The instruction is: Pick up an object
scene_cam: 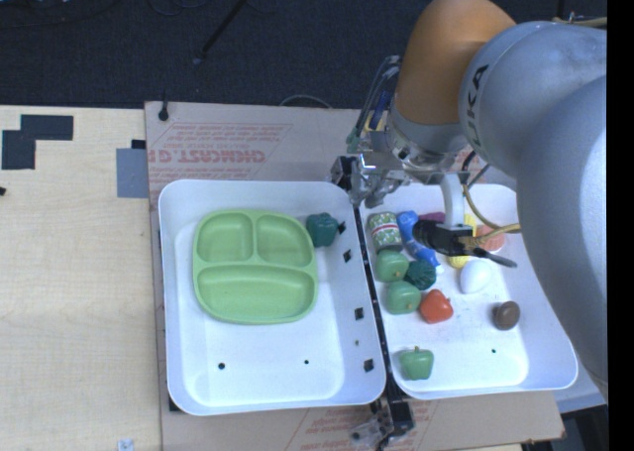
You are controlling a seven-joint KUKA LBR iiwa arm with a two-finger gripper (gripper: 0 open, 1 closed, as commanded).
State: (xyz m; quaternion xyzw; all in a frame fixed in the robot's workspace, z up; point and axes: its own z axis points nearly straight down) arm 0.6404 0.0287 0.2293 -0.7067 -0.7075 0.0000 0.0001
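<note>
The grey arm [535, 112] reached in from the right, its gripper [371, 181] above the divide between the two white bins. The left bin [198, 360] held a green divided plate [255, 267] with a dark teal object [322, 230] touching its right edge. The right bin [495, 365] held a crowded cluster: a small can [383, 230], green pieces [401, 295], a red piece [436, 308], a white egg-like object [476, 276], a brown ball [506, 315], and a green pepper [416, 364] lying apart near the front.
</note>
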